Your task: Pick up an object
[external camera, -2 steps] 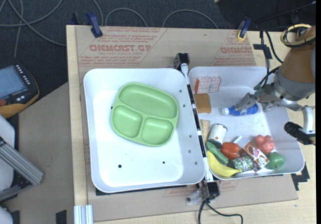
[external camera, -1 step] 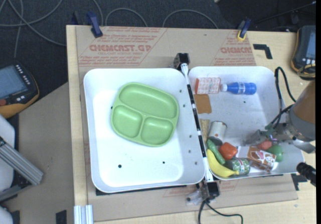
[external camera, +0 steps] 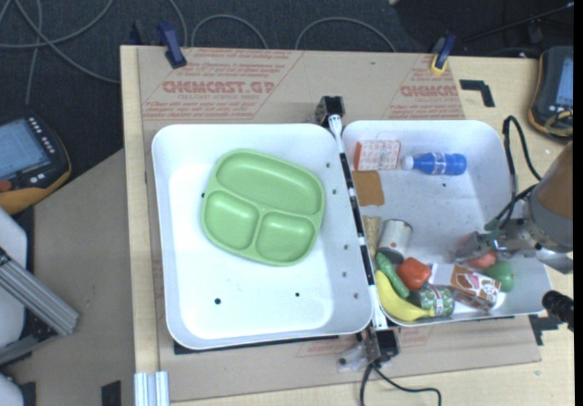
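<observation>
The tool (external camera: 487, 248) was low in the right bin (external camera: 474, 136), near its four o'clock corner, with the grey arm (external camera: 554, 213) reaching in from three o'clock; whether it was open or closed could not be told, since its tip was lost among the clutter there. Right at the tip lay a small red and orange item (external camera: 481, 258), with a green piece (external camera: 504, 278) just beside it at five o'clock and a printed snack packet (external camera: 475, 288) touching both from below. Further toward nine o'clock sat a red toy vegetable (external camera: 414, 271), a yellow banana (external camera: 397, 302) along the bin's lower rim and a silver can (external camera: 393, 236). Toward twelve o'clock, well apart, lay a blue bottle (external camera: 437, 162), a red-and-white packet (external camera: 377, 156) and a brown card (external camera: 368, 187). The left bin (external camera: 182, 304) held a green divided plate (external camera: 262, 206). By the look of it, the step in hand was the descent onto the red and orange item, with no grip shown. The next move would call for closing squarely on that one piece, without catching the snack packet, and then lifting straight up clear of the bin wall.
</observation>
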Robot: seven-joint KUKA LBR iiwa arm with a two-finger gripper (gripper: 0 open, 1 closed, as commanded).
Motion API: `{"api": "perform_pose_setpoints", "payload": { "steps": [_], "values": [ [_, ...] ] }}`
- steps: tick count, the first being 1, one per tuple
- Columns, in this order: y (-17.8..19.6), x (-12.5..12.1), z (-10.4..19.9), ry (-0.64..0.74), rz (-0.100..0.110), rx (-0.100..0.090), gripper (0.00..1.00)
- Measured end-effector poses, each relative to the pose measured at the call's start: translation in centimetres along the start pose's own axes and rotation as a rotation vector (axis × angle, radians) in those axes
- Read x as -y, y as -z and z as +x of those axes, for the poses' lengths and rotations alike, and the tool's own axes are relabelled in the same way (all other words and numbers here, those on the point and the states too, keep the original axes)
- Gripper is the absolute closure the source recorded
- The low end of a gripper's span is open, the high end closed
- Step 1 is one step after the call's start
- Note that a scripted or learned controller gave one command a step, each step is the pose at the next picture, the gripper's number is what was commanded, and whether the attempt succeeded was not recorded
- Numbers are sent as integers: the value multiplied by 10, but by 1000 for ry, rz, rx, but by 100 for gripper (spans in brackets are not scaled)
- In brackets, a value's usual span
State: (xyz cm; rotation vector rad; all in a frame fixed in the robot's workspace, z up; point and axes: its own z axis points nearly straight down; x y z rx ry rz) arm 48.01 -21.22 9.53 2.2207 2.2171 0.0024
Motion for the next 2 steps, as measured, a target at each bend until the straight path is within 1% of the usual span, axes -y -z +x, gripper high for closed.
{"api": "perform_pose_setpoints", "payload": {
  "steps": [1,2],
  "values": [
    [-5,-69,86,1,0,2,100],
    [90,-74,152,3,2,-2,100]
  ]
}}
